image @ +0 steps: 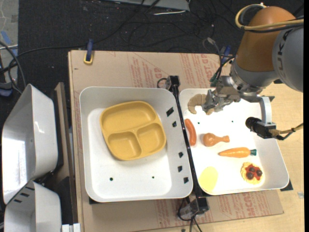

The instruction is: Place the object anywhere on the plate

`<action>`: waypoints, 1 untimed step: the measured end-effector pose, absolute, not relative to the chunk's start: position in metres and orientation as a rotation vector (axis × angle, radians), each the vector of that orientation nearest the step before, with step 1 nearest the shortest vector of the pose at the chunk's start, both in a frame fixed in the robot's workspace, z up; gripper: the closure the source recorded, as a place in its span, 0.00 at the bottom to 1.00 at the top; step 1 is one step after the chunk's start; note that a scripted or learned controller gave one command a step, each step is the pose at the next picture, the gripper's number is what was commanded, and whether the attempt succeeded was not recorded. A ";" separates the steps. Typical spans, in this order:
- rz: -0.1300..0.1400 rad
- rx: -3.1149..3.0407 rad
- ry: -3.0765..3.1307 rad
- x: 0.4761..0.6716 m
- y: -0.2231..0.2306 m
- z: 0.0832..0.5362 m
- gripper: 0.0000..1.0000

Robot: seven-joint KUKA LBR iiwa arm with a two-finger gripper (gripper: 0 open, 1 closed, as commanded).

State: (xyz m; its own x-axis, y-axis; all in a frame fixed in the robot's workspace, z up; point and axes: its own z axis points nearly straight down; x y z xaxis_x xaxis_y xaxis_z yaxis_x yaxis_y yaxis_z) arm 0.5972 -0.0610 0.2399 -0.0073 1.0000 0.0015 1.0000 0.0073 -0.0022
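Camera view: yellow plate [133, 129] in left bin [96, 178]; toy foods in right bin [275, 163]; gripper [212, 105] grip unclear.

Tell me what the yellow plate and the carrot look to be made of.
Yellow plate: likely moulded plastic with a matte finish, judging by its uniform colour, three rounded compartments and soft sheen. Carrot: probably a plastic toy, going by its smooth, evenly orange body and stubby green tip; rubber cannot be ruled out.

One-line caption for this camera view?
Gripper over right bin's toy food; yellow plate waits in left bin.
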 end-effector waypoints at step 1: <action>0.002 -2.211 -2.227 0.585 -0.016 0.232 1.00</action>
